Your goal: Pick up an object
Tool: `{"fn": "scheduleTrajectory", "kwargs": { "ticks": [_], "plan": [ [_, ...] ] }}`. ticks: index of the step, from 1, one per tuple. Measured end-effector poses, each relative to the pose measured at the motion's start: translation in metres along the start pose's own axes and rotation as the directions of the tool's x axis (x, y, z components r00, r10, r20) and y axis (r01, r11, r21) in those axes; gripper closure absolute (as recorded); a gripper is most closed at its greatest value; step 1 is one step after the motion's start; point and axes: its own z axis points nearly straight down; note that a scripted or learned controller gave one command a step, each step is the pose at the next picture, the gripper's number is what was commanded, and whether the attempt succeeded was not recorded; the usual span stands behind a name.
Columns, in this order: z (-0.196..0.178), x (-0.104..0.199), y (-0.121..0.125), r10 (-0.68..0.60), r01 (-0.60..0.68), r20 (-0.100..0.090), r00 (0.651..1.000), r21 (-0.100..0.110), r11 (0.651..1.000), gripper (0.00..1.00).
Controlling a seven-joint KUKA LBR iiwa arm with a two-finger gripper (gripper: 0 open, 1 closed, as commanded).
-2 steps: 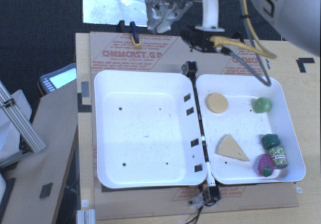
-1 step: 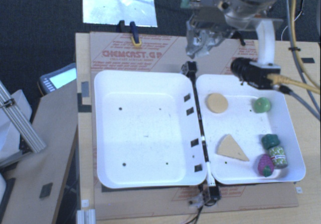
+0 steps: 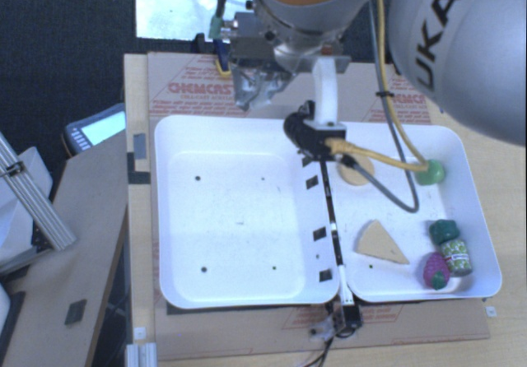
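Tan wedge (image 3: pixel 380 243) flat in right bin (image 3: pixel 473 192)

White bins: two, a left bin (image 3: pixel 177 217) and a right bin (image 3: pixel 471 184), side by side.
Tan wedge (image 3: pixel 380 243): one.
Tan round disc (image 3: pixel 358 172): one.
Light green ball (image 3: pixel 431 172): one.
Dark green object (image 3: pixel 444 231): one.
Magenta fruit-like piece (image 3: pixel 436 270): one.
Small patterned can (image 3: pixel 457 257): one.

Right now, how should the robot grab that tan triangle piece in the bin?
The tan wedge lies flat in the right bin, apart from the other objects. Probably best to come straight down from above and pinch its two long slanted edges near the wide end, where there is more to hold than at the narrow tip.
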Motion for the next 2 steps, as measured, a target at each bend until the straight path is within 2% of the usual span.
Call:
{"fn": "scheduleTrajectory", "kwargs": {
  "ticks": [1, 2],
  "plan": [
    [-0.06, -0.001, 0.021, 0.006, -0.006, -0.004, 1.0, -0.012, 1.0, 1.0],
    [-0.019, -0.069, -0.04, 0.011, -0.011, 0.0, 1.0, 0.0, 1.0, 1.0]
  ]
}}
